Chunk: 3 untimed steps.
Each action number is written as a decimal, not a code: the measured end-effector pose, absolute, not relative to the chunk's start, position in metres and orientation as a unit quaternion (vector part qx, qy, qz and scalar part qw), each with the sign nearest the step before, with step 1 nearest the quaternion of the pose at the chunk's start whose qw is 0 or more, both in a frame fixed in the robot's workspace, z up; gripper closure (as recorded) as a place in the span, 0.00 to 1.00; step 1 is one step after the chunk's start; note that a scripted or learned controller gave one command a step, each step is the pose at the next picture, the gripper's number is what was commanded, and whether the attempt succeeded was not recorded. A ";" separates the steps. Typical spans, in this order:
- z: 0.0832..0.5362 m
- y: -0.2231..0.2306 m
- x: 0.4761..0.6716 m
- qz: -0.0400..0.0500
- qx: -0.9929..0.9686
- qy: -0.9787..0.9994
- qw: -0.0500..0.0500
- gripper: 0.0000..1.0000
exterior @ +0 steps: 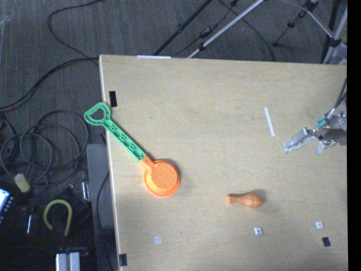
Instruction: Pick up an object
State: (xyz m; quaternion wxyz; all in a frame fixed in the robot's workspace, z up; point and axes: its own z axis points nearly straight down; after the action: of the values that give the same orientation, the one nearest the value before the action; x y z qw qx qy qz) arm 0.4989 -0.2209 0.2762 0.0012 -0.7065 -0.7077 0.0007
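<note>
- Strainer (161, 178): round orange mesh head, long green perforated handle ending in a loop that overhangs the counter (225, 112) edge; lies flat, left part of the pale wood-grain top.
- Orange pear-shaped piece (246, 199), smooth, on its side, right of the strainer head.
- White strip (269, 122), up-right of the strainer.
- Claw (293, 145): silvery, far right of the strainer; cannot tell its opening; nothing seen in it.

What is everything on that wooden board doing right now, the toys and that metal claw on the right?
Sieve toy: lying flat, green handle toward the upper left, its loop end overhanging the board's edge, orange mesh head on the board.
Orange drumstick-shaped toy: lying on its side, untouched.
White strip: lying flat on the board.
Gripper: at the right edge, apart from both toys, holding nothing.
</note>
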 end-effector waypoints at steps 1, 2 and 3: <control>0.163 -0.223 0.546 0.001 -0.741 -0.671 0.001 0.00; 0.083 -0.207 0.609 0.001 -0.696 -0.718 0.001 0.00; 0.084 -0.177 0.668 0.001 -0.644 -0.765 -0.001 0.00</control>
State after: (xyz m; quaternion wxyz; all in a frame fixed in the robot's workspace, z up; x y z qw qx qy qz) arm 0.6678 -0.1770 0.0842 -0.0010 -0.6440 -0.7651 0.0015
